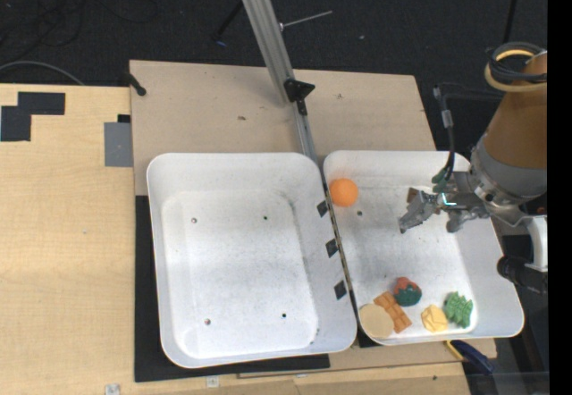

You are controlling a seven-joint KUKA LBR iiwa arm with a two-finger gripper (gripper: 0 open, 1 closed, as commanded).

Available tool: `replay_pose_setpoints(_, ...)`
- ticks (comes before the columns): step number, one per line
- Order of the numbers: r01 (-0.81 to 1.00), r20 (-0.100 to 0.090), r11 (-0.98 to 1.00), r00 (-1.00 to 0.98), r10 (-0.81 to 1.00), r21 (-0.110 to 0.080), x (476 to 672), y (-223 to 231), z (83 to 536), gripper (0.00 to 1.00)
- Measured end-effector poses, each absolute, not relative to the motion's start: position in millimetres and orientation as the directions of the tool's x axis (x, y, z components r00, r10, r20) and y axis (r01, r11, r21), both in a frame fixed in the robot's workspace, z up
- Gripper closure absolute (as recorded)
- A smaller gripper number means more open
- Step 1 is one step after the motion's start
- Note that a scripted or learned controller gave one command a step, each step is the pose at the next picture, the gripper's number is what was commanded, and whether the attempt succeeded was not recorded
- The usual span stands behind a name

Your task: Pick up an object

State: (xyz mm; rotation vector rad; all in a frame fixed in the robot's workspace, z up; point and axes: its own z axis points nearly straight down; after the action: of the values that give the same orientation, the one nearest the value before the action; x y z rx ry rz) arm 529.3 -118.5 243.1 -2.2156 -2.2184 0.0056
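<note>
Over the right-hand shallow white bin [500, 250], toward its right wall and about midway between its far and near edges, the grey two-finger gripper [438, 214] hangs at the end of the arm, whose orange band [523, 116] shows above the wrist at the bench's right side. Its two dark fingers [413, 216] stand spread apart with nothing between them, pointing down toward the bin's bare white floor.

A small orange ball [343, 192] lies in the same bin near its far left corner, just beside the wall shared with the left-hand shallow white bin [170, 205], well apart from the gripper. Along the near edge of the right-hand bin sits a loose row of small things: a pale tan flat disc [376, 322] at the near left corner, an orange ridged piece [393, 309] touching it, a dark green and red rounded toy [407, 291] just beside that, then a yellow lumpy piece [434, 318] and a green leafy-looking piece [458, 307] close together toward the near right corner.

A grey aluminium rail [268, 36] runs at a slant from the far side of the bench down to where the two bins meet.
</note>
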Motion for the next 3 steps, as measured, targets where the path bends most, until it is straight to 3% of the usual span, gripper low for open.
replay_pose_setpoints(1,1.0,0.001,-0.003,0.003,1.0,-0.003,529.8,-119.9,244.8,0.0)
replay_pose_setpoints(3,1.0,0.003,-0.001,0.001,1.0,-0.01,523.4,-121.1,116.2,0.0)
